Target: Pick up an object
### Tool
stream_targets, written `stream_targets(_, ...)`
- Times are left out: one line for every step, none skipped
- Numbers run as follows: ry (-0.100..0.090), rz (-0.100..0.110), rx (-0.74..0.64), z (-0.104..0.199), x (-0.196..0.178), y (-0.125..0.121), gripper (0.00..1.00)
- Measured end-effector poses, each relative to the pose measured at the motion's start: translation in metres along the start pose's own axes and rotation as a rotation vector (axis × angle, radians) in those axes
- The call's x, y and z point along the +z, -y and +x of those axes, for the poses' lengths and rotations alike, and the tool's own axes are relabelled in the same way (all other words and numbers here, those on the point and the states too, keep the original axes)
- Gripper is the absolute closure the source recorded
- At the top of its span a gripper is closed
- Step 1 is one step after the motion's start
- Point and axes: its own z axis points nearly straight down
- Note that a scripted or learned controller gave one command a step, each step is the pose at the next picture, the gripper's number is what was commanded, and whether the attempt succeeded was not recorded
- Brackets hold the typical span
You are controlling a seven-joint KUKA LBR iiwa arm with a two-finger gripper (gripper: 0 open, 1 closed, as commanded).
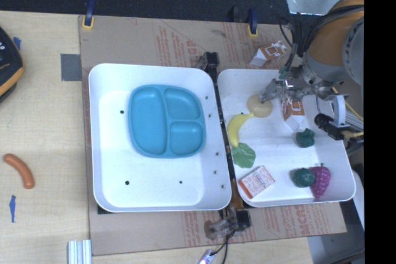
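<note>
The right bin (276, 146) holds several small items. A yellow banana (237, 128) lies by its left wall, with a green leafy piece (243, 155) just below it. A beige round piece (260, 106) sits at the bin's back. My gripper (281, 88) hangs low over the back of the bin, between the beige piece and an orange-and-white packet (292, 109). I see nothing lifted in it. Further forward lie a teal lump (304, 138), a dark green lump (303, 177), purple grapes (320, 180) and a red-and-white box (256, 181).
The left bin (99, 133) holds a blue divided plate (167, 120). A torn wrapper (269, 54) lies behind the right bin. On the bench at far left are a sausage (20, 170) and a black-and-yellow device (7, 65). The arm (334, 52) covers the right bin's back right corner.
</note>
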Motion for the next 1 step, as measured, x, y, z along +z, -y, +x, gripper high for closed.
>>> stream_targets(0.006,-0.009,-0.001,0.0494,-0.0013,0.0314,0.0)
